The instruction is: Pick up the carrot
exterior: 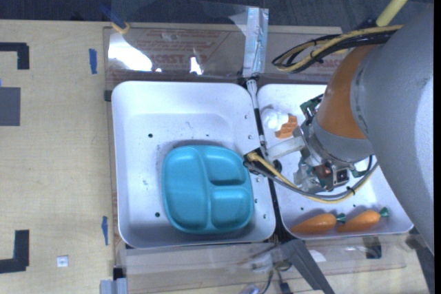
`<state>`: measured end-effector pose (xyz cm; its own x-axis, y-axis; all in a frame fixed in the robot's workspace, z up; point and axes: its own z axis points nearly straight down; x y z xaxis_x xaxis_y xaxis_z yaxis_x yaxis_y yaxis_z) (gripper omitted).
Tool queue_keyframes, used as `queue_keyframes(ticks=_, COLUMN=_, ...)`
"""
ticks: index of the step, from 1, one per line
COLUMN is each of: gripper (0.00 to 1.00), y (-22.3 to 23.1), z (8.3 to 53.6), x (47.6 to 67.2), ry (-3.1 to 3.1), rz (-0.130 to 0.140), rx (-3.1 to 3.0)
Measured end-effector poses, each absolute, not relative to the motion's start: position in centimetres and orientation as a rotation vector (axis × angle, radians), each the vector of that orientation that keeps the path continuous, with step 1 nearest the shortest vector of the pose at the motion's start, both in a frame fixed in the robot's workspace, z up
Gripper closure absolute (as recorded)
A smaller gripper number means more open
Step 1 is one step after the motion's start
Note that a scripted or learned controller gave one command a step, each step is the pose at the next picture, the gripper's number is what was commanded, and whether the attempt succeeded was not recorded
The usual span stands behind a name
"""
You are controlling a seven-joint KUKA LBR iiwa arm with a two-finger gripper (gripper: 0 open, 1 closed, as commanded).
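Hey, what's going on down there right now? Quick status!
Gripper low over right white bin. Two orange carrots lying at bin's near edge, apart from gripper. Yellow cable looping nearby.

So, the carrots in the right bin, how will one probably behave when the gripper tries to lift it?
The left carrot looks smooth and tapered, so it may slip or roll. It appears rigid, probably a light toy. It lies close to the other carrot and the right bin wall, so a grasp may nudge both.
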<state>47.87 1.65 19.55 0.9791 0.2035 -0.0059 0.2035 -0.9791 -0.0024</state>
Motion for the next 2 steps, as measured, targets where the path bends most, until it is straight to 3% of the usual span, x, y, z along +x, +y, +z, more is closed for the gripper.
queue_keyframes(ticks=1, gripper=1.00, y=0.3, z=26.5, x=48.0, ry=-0.667, rz=0.005, rx=-3.071)
queue_keyframes(ticks=2, gripper=1.00, y=1.2, z=18.0, x=47.7, ry=-0.529, rz=0.020, rx=-3.095)
